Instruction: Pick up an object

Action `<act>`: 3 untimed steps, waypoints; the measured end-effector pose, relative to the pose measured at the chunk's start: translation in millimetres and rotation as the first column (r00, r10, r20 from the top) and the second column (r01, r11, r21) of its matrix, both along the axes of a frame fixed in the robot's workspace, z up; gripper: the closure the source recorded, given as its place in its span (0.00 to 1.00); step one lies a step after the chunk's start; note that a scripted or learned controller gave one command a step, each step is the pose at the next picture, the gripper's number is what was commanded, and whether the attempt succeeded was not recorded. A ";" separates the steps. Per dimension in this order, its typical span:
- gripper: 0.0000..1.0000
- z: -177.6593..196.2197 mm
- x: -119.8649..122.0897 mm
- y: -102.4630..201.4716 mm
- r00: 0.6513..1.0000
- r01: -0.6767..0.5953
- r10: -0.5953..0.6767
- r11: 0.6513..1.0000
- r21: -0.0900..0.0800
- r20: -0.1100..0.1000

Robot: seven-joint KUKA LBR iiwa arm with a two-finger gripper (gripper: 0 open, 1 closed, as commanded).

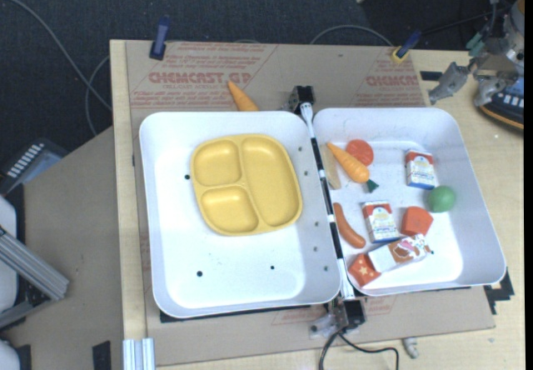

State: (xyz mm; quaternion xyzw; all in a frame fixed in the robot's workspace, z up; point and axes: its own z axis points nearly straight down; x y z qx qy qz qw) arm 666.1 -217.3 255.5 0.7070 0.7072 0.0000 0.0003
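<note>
The toy carrot lies apart from its neighbours near the right bin's inner left wall, untouched, so picking is not yet begun and the next move calls for the gripper, its state unreadable beyond that bin's far right corner, to descend over it.

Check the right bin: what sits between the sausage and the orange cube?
In the camera view, a small carton stands between the sausage and the orange cube, near the middle of the right bin.
</note>
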 end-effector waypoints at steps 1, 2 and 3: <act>0.00 -161.1 -2.0 -1.4 1.000 -0.002 0.003 1.000 0.011 -0.009; 0.00 -171.1 -42.1 22.6 1.000 0.000 0.000 1.000 0.001 -0.001; 0.00 -171.1 -105.7 29.1 1.000 0.001 -0.001 1.000 0.001 -0.002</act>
